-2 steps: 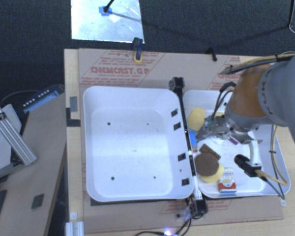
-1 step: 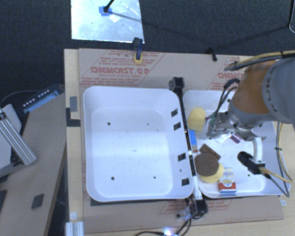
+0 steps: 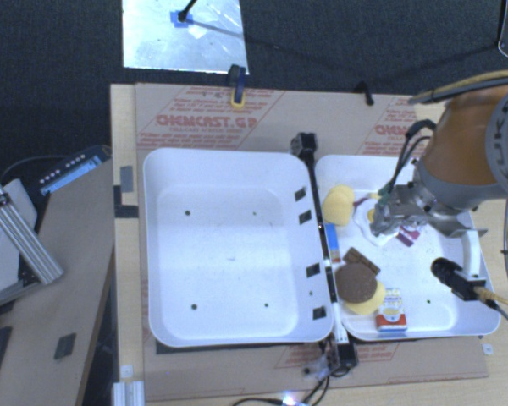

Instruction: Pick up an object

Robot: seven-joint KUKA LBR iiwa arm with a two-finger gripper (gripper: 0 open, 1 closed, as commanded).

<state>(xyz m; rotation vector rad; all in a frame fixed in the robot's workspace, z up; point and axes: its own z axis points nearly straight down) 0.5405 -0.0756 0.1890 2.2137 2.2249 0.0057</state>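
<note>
Printed in red on the brown board (image 3: 262, 112) under the bins, "CHEMCAST" reads along its far edge. Over the right bin (image 3: 444, 315), the gripper (image 3: 388, 220) hangs low near the far-left corner; whether its jaws are spread or pressed together cannot be told. A yellow ball (image 3: 339, 204) lies just beside it. At the near-left corner sit a brown disc (image 3: 356, 283) and a small carton (image 3: 392, 309), its lettering unreadable.

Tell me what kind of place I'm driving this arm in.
Most likely a robotics lab test bench, not a home or factory line. Two shallow white bins sit on a cardboard sheet, cables trail across the dark carpet, and the right bin holds small toy-like objects beneath the tool.
</note>
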